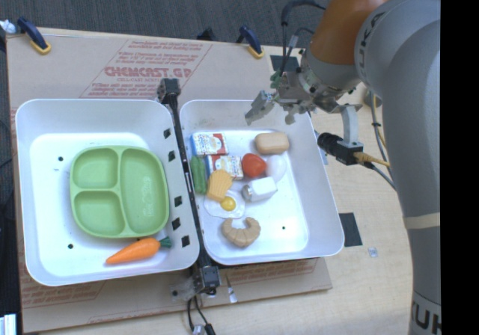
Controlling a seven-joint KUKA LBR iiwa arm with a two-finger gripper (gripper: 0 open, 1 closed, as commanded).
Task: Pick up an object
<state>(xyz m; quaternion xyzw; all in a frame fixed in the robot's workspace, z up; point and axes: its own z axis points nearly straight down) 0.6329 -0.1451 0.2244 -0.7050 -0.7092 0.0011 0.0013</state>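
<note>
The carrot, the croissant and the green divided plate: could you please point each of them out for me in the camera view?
carrot (135, 250), camera view, middle of its orange body.
croissant (241, 232), camera view, centre of its curved top.
green divided plate (120, 173), camera view, ridge between its compartments.

A cardboard-topped bench (239, 64) carries two shallow white bins side by side, the left bin (34, 176) touching the right bin (318, 199) along a black-clipped seam, with blue-and-yellow clamps (251, 40) gripping the far edge.
</note>
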